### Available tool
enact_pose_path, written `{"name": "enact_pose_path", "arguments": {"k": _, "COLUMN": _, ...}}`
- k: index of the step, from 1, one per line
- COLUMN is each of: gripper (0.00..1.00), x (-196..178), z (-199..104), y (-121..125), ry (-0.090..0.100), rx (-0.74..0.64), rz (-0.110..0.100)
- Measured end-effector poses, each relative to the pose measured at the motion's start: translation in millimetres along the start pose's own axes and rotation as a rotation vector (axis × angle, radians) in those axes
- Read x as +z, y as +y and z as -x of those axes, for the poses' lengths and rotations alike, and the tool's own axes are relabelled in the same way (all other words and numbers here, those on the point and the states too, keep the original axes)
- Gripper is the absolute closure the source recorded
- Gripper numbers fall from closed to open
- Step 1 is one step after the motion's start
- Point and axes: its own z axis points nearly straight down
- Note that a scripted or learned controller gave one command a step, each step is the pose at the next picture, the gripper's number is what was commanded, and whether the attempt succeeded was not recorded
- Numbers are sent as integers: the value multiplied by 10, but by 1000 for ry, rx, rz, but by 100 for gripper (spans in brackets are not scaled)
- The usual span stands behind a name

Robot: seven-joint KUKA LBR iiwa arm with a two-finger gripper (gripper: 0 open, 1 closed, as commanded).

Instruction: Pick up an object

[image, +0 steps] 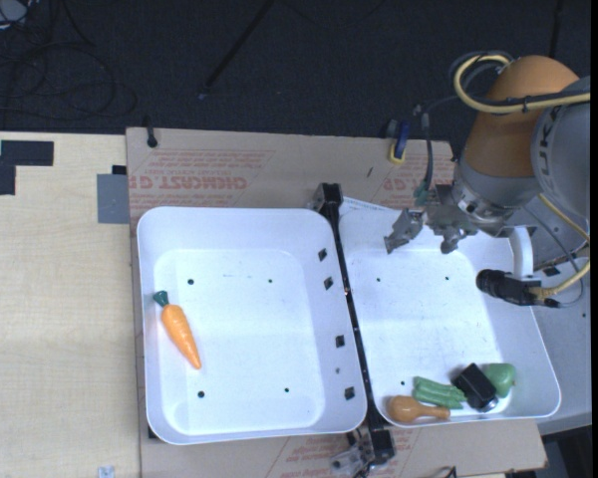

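Hovering at the upper edge of the right bin (538, 361), the gripper (419, 229) hangs from the grey arm with its two fingers spread apart and nothing between them. Low in that bin, toward the lower right of the frame, sits a tight cluster — a tan pear-shaped piece (416, 409), a green pod (439, 393), a black block (475, 385) and a round green piece (500, 375), touching or nearly so. The left bin (145, 297) holds a lone carrot (180, 335) near its left wall, and that looks the easiest target (nothing crowds it). It is probably light, stiff plastic, somewhat slick; I would take it across the thick orange body just below the leafy top. Its long axis runs at a slant — green top toward the upper left, pointed tip toward the lower right.
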Motion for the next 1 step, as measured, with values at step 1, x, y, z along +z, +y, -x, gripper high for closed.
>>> {"name": "enact_pose_path", "arguments": {"k": 1, "gripper": 100, "x": -99, "z": 5, "y": 0, "ry": 0, "rx": 0, "rz": -1}}
